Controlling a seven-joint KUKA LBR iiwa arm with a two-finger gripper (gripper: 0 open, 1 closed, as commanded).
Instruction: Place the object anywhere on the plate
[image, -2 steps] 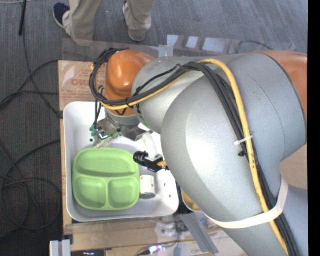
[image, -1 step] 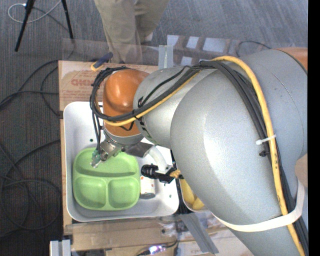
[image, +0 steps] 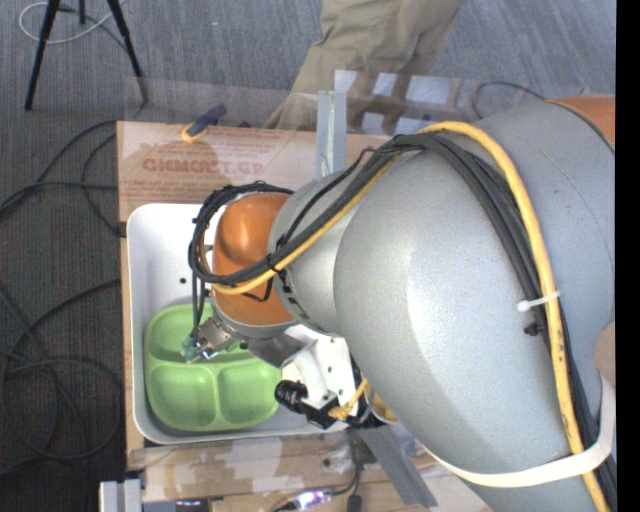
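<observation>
Grey arm, its orange band low over the left white bin, hides most of the table. Just below and beside the claw lies the green plate, split into compartments. Something small and pale glints at the claw's tip, right above the plate's upper compartment; whether that is the object I cannot tell, nor whether the claw is clenched or released. Judging by size, the object is light and likely stiff, best pinched across its narrow middle.
</observation>
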